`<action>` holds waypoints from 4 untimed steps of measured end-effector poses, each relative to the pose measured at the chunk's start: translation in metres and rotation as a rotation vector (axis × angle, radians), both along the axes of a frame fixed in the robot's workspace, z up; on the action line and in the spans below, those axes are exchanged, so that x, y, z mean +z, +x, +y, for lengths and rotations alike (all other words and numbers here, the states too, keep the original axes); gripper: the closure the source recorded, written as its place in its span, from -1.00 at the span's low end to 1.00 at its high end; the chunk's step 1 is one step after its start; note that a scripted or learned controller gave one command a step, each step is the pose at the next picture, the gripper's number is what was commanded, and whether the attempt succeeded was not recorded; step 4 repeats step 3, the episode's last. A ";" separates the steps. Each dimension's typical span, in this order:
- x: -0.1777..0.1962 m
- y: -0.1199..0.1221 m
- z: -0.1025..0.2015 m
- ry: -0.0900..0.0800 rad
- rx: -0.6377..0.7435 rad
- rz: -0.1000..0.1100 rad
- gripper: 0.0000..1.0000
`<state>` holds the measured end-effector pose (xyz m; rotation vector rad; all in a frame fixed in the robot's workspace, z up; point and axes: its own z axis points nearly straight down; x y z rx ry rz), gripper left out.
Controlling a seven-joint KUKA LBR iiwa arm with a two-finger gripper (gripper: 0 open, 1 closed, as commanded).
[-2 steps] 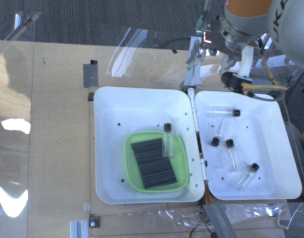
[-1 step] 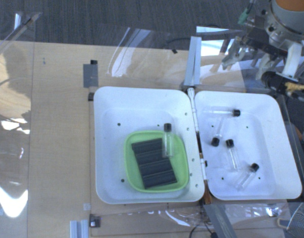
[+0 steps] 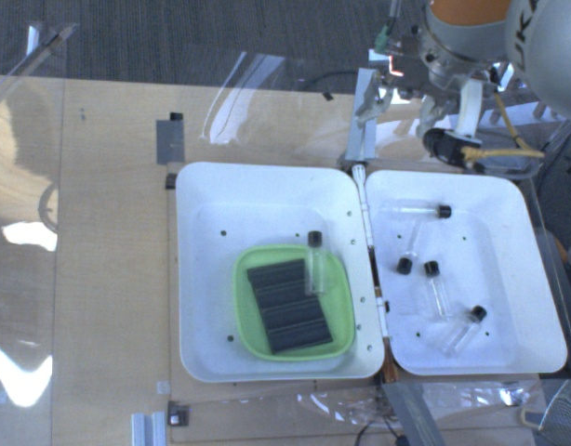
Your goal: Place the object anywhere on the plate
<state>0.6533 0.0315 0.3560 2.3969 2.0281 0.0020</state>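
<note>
okay, the vial (image 3: 315,266) is in the left bin (image 3: 202,249): clear tube, black cap. it lies flat on the far right part of the green plate (image 3: 242,309), cap end poking past the rim, body just beside the dark ribbed block (image 3: 287,307) that takes up the plate's middle.

counting now: one plate, one block, two bins. the right bin (image 3: 518,277) has four more clear, black-capped vials: one near the far wall (image 3: 420,211), two close together mid-bin (image 3: 411,246) (image 3: 435,291), one toward the near right (image 3: 460,333). five vials in all.

the arm (image 3: 471,7) hangs over the bench (image 3: 99,249) beyond the bins' far rims. from here i can't tell how the jaws stand.
</note>
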 end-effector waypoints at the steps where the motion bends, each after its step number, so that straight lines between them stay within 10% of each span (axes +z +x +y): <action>1: 0.080 -0.032 -0.003 0.000 0.056 -0.009 -1.00; 4: 0.079 0.017 0.057 -0.001 0.181 -0.008 -1.00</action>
